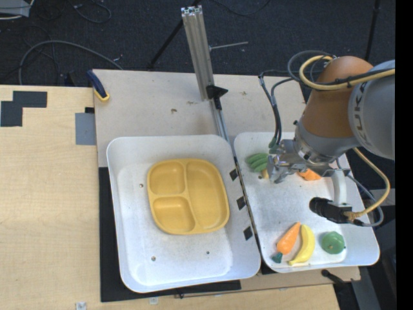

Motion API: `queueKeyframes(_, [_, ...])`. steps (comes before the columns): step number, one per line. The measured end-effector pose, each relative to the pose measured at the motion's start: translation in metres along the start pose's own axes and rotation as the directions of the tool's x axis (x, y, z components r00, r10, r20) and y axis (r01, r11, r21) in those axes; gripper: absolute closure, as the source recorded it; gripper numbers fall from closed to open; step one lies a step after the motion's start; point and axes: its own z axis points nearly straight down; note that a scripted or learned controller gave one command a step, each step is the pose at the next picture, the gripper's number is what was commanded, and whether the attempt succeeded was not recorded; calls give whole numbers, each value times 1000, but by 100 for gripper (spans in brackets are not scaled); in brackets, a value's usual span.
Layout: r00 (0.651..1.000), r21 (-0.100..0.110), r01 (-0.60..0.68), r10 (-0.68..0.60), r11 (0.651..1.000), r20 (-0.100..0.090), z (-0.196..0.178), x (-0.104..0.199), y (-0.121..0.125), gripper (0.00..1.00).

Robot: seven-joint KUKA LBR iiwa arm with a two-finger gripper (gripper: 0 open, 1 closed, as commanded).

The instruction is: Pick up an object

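surface (155, 102): you see a pale board carrying two shallow white bins side by side, with a metal post (197, 53) rising at its far edge.
left bin (129, 250): it holds a yellow divided plate (188, 196) with three compartments, lying flat near the bin's middle.
right bin (284, 212): it holds the small objects and the arm reaches down into its far part.
arm (342, 108): you find it coming in from the right, grey with an orange band, bent over the right bin.
pincer (279, 172): it sits low over the far left part of the right bin, just beside the green object; you cannot tell from here whether it is released or clenched, and nothing is visibly gripped.
green object (257, 161): it lies at the far left of the right bin, touching or nearly touching the pincer's left side.
orange piece (310, 175): just right of the pincer, partly hidden by the wrist.
carrot (288, 238): near right part of the right bin, tilted, touching the banana.
banana (304, 246): beside the carrot, on its right.
green round fruit (333, 242): right of the banana, apart from it.
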Motion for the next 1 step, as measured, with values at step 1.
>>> queueKeyframes(1, [1000,-3,1,-1,1000,1,-5,56,18,100])
